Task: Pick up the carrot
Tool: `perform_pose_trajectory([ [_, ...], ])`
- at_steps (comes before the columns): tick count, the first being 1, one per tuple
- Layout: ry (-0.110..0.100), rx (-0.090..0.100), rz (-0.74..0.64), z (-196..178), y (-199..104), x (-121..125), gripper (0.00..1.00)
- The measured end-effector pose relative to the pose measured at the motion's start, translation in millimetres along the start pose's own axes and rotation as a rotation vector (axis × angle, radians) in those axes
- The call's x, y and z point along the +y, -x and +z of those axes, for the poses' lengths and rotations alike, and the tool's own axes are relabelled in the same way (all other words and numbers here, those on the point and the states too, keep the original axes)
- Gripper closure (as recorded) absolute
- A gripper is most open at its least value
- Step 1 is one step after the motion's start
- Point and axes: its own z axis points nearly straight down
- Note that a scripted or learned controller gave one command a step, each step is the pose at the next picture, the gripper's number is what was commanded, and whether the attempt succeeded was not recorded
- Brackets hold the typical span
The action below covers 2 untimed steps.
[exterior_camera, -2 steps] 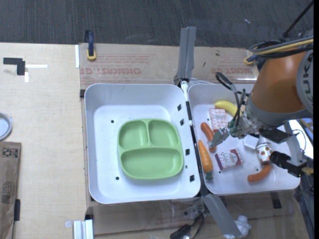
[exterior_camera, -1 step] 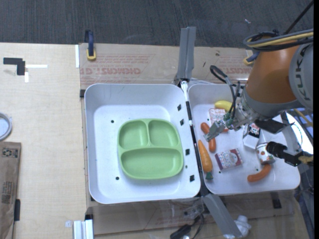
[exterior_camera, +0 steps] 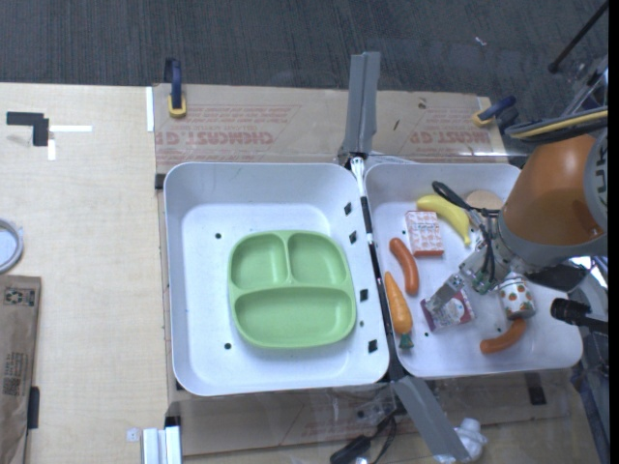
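Note:
The carrot [exterior_camera: 397, 304], orange with a green stub at its near end, lies along the left wall of the right bin [exterior_camera: 551, 361]. My gripper [exterior_camera: 481, 262] hangs low over the middle of that bin, below the orange band of the arm [exterior_camera: 549, 199]. It is well to the right of the carrot and apart from it, above a crinkled foil packet [exterior_camera: 448, 306].
The left bin holds a green divided plate [exterior_camera: 292, 289]. The right bin also has a red sausage [exterior_camera: 404, 264] just beside the carrot, a pink box [exterior_camera: 424, 232], a banana [exterior_camera: 445, 213], a second sausage [exterior_camera: 503, 337] and a small speckled ball [exterior_camera: 517, 301].

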Motion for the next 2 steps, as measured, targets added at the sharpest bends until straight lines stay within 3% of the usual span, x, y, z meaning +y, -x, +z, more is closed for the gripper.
perform_pose_trajectory([
  [1, 0.002, 0.000, -0.510, -52.5, 72.2, 1.9, 0.00],
  [2, 0.002, 0.000, -0.564, 2.2, 76.1, -2.0, 0.00],
])
